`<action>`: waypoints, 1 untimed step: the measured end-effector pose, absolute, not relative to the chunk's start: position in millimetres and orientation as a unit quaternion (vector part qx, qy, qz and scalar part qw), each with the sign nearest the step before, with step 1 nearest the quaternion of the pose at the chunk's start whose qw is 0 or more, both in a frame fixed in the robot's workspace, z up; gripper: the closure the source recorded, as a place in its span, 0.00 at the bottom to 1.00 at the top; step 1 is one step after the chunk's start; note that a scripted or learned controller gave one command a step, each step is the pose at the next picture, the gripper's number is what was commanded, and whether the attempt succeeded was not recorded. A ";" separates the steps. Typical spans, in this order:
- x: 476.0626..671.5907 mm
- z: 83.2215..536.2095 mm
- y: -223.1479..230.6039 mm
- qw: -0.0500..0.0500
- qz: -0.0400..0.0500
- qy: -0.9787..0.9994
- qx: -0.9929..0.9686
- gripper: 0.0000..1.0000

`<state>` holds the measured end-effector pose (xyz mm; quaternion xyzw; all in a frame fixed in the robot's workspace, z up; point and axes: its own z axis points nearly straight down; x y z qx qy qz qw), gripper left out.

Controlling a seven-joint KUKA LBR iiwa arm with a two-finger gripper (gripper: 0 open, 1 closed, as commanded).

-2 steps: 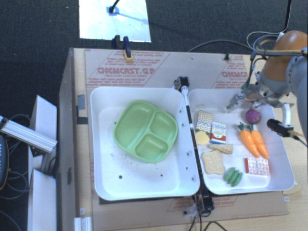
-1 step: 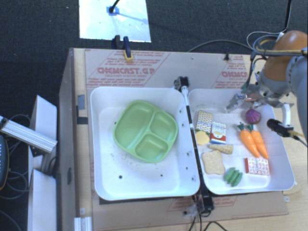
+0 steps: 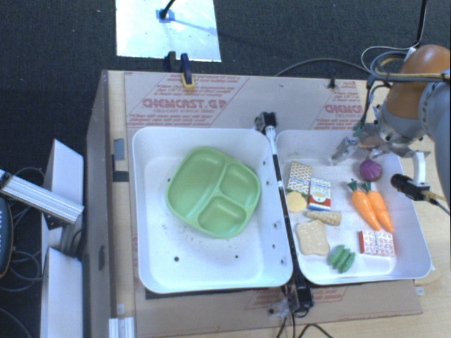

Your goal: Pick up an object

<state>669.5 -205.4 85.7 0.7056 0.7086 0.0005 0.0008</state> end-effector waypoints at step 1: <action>669.5 85.7 -205.4 0.001 0.000 0.709 0.706 0.00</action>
